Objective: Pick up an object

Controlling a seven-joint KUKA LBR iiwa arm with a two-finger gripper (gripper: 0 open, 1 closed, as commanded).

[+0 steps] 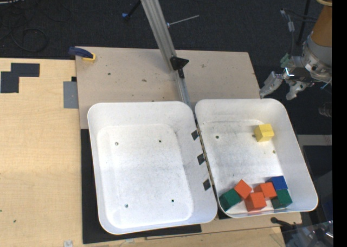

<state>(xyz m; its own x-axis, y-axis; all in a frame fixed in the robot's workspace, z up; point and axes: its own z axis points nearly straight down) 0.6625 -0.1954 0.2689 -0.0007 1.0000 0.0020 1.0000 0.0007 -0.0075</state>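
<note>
My fingers (283, 82) hang above the far right corner of the right bin (295, 132), outside its rim, and they are apart with nothing between them. The yellow cube (264, 132) lies alone in the upper part of that bin, near the right wall and nearest to me. Low in the same bin a cluster sits packed against the near rim: three orange cubes (255, 192), a blue cube (278, 182), and two green cubes (232, 199), several touching one another. The left bin (108, 126) carries nothing I could take.

Findings on risk: if I go for the cluster, one finger is likely to land on a neighbour, shoving blocks aside or wedging two at once. The curved bin wall behind those blocks could also stop a finger short. The yellow cube is the safer target, yet a descent off centre would tip or push it toward the wall and I would close on air
</note>
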